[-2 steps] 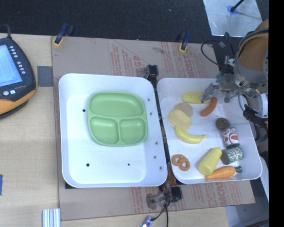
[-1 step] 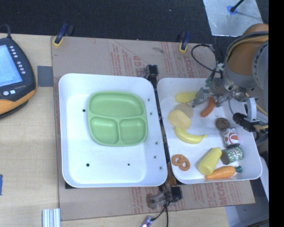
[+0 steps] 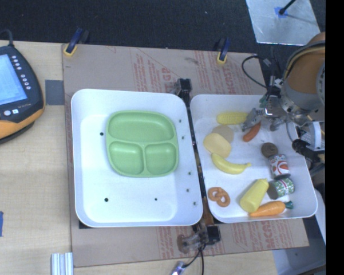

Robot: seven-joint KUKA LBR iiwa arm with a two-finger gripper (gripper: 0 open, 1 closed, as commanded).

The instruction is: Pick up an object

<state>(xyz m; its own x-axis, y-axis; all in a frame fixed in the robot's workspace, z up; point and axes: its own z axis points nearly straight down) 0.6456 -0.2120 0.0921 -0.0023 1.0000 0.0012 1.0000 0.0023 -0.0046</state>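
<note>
In the right bin (image 3: 309, 206) a carrot (image 3: 269, 209) lies along the near edge, touching a yellow block (image 3: 254, 195); a pretzel (image 3: 219, 196) sits to their left; a green-labelled can (image 3: 281, 187) lies just beyond the carrot, a red-and-white can (image 3: 279, 166) beyond that; a banana (image 3: 229, 165) curves in the middle, a pale round piece (image 3: 218, 144) touching its far end; a brown lump (image 3: 269, 149) sits further right; a yellow piece (image 3: 232, 118) lies near the far wall. The gripper (image 3: 262, 119) is down in the far right corner, with a small red-orange piece (image 3: 251, 132) at its tips; whether the fingers grip it I cannot tell. The left bin (image 3: 91, 199) carries a green tray (image 3: 142, 143) with three compartments; further left a tablet (image 3: 11, 90) rests on the bench (image 3: 28, 199); two clamps (image 3: 73, 42) hold the cardboard's far edge.
</note>
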